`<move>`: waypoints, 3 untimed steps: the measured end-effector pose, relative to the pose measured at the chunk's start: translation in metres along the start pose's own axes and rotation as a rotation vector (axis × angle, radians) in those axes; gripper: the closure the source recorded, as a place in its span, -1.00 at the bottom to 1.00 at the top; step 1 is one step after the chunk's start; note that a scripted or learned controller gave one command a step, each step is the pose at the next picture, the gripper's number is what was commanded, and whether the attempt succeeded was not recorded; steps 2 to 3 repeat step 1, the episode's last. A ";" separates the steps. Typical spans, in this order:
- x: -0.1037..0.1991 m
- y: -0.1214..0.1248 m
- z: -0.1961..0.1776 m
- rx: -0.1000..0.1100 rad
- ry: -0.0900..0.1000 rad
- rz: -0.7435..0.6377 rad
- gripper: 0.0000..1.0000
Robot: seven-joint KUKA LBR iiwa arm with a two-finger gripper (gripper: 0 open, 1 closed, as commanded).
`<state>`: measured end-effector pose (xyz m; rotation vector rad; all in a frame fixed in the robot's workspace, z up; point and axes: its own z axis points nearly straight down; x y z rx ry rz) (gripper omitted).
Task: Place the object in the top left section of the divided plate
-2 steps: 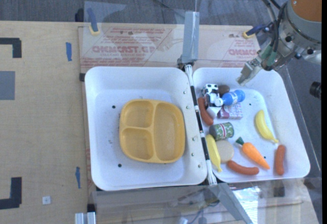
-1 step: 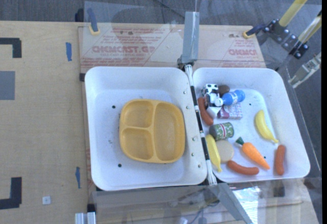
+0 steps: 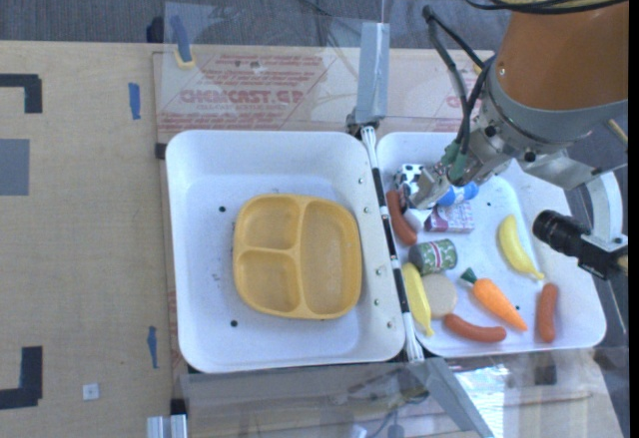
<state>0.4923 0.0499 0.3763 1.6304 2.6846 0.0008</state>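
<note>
The yellow divided plate lies in the left bin, with two small sections on its left and one long section on its right; nothing lies in any of them. My gripper hangs low over the upper left part of the right bin. It sits just above a pink and white box and beside a black and white toy. A small blue piece shows right at the gripper. No item is visibly lifted.
Around the right bin lie a red sausage, a green can, a banana, a carrot, two more sausages and a yellow corn-like piece. A raised divider separates the bins.
</note>
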 end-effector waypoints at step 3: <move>0.117 0.072 -0.052 -0.001 0.000 0.357 1.00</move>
